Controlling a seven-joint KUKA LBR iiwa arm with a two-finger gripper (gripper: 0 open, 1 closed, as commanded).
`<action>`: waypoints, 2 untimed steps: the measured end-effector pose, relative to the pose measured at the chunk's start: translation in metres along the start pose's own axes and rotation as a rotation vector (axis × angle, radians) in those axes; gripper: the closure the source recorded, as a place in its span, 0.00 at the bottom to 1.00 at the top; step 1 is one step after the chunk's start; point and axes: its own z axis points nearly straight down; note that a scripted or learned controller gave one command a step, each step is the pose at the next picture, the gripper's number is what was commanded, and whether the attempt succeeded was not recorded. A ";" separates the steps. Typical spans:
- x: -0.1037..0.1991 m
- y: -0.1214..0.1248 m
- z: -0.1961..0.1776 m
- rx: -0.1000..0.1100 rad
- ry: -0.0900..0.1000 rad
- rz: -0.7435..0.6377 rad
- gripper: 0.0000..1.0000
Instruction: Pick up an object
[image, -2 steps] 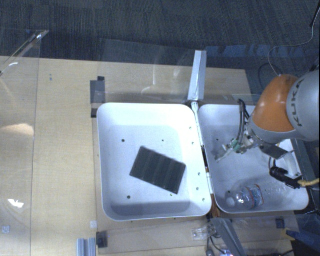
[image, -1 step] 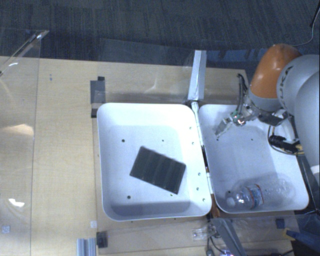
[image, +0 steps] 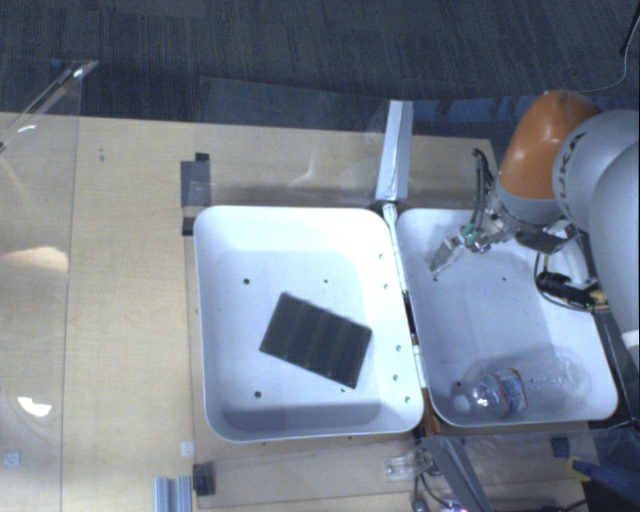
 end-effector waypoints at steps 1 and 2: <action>0.046 -0.062 -0.072 -0.009 -0.004 0.008 0.00; 0.090 -0.092 -0.066 -0.006 0.000 0.226 0.00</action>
